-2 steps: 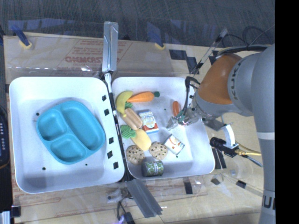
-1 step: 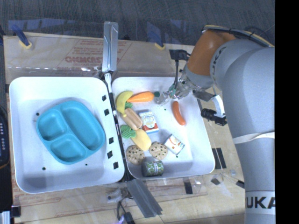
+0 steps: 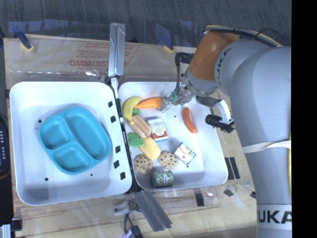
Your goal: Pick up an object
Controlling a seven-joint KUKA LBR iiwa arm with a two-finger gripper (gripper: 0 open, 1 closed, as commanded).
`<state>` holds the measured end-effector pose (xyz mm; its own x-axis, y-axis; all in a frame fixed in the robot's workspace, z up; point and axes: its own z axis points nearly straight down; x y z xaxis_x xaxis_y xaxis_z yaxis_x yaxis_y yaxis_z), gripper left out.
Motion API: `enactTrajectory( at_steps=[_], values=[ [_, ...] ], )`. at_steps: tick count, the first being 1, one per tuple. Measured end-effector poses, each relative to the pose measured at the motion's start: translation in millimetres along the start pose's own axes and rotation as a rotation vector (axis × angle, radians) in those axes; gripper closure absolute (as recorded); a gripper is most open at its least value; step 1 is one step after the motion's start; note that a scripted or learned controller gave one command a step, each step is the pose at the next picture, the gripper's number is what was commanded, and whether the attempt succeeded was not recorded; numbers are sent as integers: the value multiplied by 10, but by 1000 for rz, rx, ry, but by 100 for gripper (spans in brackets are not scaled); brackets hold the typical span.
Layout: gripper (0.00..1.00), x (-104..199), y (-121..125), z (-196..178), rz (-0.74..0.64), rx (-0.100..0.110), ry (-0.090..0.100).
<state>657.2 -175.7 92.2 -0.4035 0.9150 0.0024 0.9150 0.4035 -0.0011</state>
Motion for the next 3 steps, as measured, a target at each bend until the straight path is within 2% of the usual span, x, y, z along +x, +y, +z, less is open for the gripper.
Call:
enactTrajectory(
  at_steps=[1, 2, 3],
  values=[
    [0, -232, -287, 4, 213, 4, 2],
    [0, 253, -196, 7, 337, 2, 1],
    [0, 70, -692, 7, 222, 3, -1]
  ],
)
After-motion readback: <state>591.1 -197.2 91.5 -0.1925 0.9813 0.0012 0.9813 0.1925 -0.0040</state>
